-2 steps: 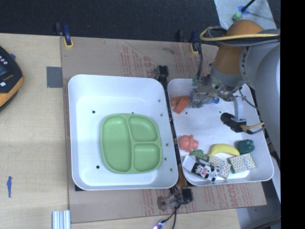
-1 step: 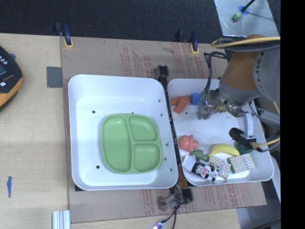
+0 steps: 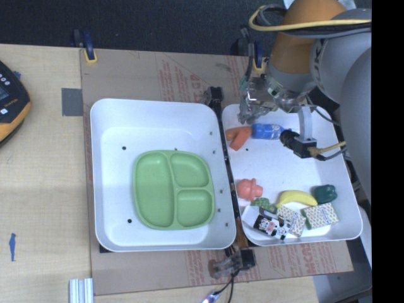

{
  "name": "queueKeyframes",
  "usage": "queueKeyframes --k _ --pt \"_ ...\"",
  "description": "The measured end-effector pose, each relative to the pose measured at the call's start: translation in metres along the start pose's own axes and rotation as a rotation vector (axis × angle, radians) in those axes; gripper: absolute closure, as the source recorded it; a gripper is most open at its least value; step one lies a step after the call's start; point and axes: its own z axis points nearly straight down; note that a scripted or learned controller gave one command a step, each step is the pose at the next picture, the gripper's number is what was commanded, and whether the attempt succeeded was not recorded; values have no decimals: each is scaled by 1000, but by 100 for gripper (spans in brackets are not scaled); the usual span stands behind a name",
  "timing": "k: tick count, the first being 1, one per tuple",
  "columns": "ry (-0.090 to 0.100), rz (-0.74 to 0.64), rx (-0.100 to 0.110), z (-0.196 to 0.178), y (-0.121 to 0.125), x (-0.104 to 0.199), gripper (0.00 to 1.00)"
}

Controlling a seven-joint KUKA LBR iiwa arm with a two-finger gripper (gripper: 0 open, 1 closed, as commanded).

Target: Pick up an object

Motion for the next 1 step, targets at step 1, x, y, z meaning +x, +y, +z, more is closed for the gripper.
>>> queueKeyframes --k 1 --pt "-1 1 2 1 0 -1 0"
